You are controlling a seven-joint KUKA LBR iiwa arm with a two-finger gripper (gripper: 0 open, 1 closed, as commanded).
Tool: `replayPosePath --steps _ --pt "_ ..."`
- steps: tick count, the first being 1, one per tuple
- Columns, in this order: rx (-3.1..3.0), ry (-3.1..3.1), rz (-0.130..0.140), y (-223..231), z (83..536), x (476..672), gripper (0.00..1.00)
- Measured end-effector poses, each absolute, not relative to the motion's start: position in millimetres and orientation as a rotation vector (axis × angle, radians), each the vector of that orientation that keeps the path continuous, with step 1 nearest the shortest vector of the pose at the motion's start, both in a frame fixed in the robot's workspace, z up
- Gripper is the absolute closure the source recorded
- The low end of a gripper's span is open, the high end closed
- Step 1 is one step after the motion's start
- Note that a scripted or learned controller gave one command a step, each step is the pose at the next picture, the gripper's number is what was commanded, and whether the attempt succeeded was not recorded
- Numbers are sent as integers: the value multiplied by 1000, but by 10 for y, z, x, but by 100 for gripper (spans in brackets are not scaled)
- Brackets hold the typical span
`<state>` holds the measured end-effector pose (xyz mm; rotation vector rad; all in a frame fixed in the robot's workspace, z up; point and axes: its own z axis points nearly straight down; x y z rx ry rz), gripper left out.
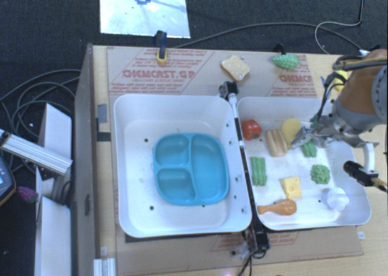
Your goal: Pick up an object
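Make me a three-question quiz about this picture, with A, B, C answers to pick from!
1. Where is the blue tray?
A. In the left bin
B. In the right bin
C. On the floor

2. What colour is the tomato?
A. Purple
B. Red
C. Blue

3. How is the chicken drumstick sitting?
A. Standing upright
B. Lying flat in the right bin
C. Hanging from the gripper

Answers:
1. A: the tray lies on the floor of the left bin, apart from the toy foods.
2. B: it is red, near the right bin's top left corner.
3. B: it lies on its side near the front wall, far from the gripper.
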<state>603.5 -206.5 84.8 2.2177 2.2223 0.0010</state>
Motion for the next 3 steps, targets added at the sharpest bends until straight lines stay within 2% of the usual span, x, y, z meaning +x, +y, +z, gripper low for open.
replayPosePath --steps 1,2,3 --pt "2214 2222 3 -2067 958 6046 100" --pt "2216 2223 3 -1603 1662 5503 100" --pt "2215 2225 4 -822 1952 6038 100"
